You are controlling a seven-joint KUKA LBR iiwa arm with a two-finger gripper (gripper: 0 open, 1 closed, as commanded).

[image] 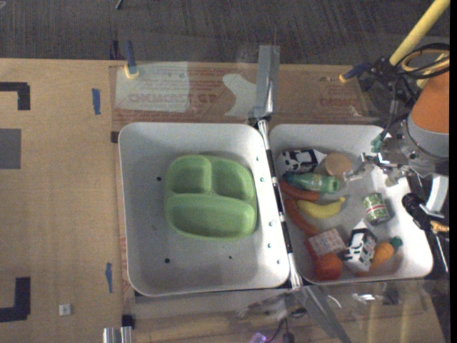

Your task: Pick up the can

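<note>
Arm reaches in from right, orange band at frame edge, wrist over right bin upper right part. Pincer blurred; opening cannot be told. Can lies in right bin, green label unreadable, just below pincer, apart from it, right of banana.

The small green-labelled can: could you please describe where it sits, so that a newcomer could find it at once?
Start at the right-hand white bin. Toward its right side stands the small green-labelled can with a silvery top, right of the yellow banana and above the orange carrot. It is the one short metal cylinder among the toy foods.
</note>
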